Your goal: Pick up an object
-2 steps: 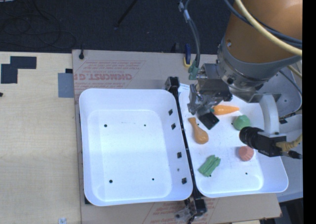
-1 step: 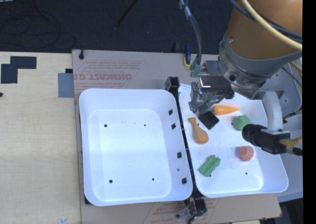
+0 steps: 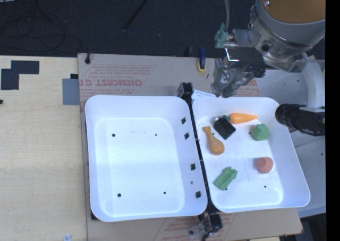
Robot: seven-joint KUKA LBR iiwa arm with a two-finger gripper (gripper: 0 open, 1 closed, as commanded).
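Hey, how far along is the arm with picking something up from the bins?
Nothing looks picked yet. The gripper hangs above the right bin's far edge. The carrot, black block, drumstick and other toys lie inside. Descent, grasp and lift remain.

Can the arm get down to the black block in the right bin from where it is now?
Probably yes. The gripper hangs above the right bin's far rim, and the black block lies just below it, uncovered, though the orange carrot and tan drumstick crowd it.
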